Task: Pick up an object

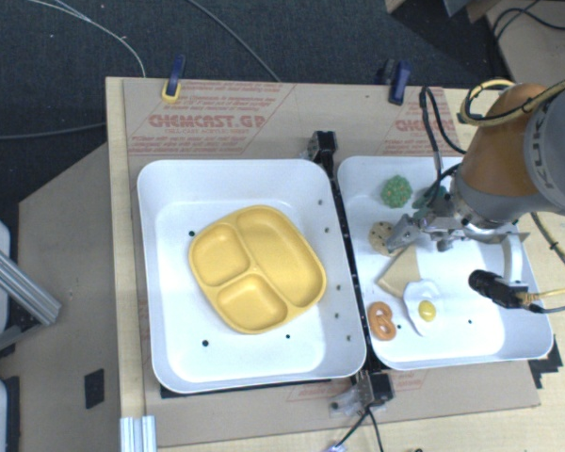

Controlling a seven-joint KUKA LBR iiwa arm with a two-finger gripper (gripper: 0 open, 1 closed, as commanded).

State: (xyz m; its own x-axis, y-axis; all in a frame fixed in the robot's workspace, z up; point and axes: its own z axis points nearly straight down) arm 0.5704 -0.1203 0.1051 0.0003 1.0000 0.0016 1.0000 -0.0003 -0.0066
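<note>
Camera view | my pincer (407, 234) hangs in the right white bin (471, 339) by the speckled round cookie (381, 236); grip state: cannot tell | advice: centre over cookie, descend straight, avoid tan wedge (399, 274).

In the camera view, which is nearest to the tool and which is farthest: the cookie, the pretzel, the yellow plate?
Measured from the tool in the right bin:
1. Cookie: right beside the tool, toward the bin's left wall.
2. Pretzel: lower in the same bin, near its front left corner.
3. Yellow plate: in the left bin, across the divider.
</note>
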